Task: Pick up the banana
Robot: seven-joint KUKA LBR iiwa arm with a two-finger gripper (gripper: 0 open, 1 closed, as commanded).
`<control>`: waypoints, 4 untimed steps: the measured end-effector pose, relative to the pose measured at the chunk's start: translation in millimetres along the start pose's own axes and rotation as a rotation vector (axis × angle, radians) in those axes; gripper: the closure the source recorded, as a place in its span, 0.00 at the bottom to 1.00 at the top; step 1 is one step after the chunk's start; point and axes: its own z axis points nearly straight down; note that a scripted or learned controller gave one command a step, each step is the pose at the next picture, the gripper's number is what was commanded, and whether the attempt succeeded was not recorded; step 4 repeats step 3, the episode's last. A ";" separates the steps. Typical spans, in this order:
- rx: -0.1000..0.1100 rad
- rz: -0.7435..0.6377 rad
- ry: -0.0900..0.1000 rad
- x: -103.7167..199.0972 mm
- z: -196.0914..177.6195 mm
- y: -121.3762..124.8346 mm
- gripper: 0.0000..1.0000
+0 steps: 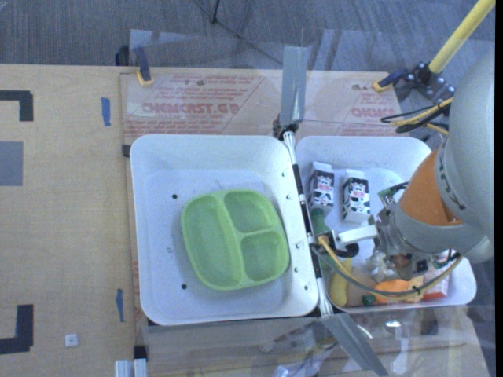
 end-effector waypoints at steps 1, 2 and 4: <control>-0.001 0.010 0.001 0.0 0.0 -0.6 1.00; -0.002 0.009 0.001 0.0 0.0 -0.6 1.00; -0.002 0.009 0.001 0.1 0.0 -0.7 1.00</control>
